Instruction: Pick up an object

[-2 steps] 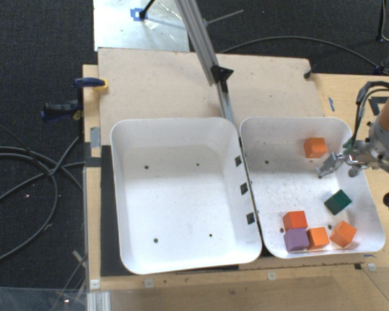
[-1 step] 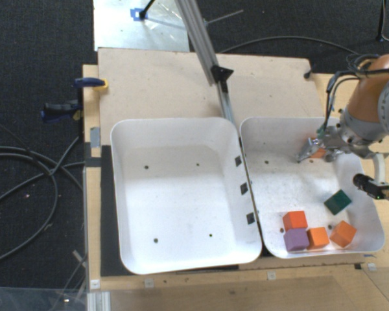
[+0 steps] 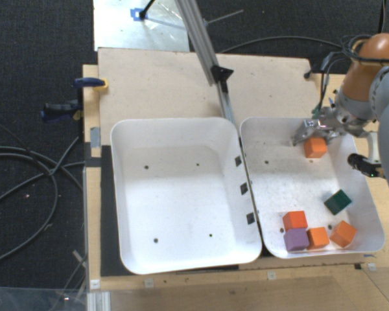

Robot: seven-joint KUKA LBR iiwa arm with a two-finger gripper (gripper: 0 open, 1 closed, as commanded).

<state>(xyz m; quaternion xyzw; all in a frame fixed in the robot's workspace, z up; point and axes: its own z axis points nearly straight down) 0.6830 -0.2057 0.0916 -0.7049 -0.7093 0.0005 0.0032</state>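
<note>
While reaching in from the right edge, the arm [image 3: 376, 83] bends down over the far end of the right bin [image 3: 272, 180], with its orange band uppermost and the grey wrist below it. The gripper [image 3: 313, 132] hangs low in that bin's far right corner. An orange cube [image 3: 315, 148] sits directly under the gripper, touching or almost touching it. The metal parts above the cube blur together, so whether the gripper is open, closed or gripping the cube cannot be told.

Five more blocks lie in the right bin. A green block [image 3: 338, 201] rests alone near the right wall. At the near end, an orange block [image 3: 294, 220], a purple block [image 3: 295, 240], a second orange block [image 3: 318, 238] and a third orange block [image 3: 342, 234] sit close together. The left bin [image 3: 181, 135] stands just beside the right bin. The arm's upper links are cut off by the frame edge.
</note>
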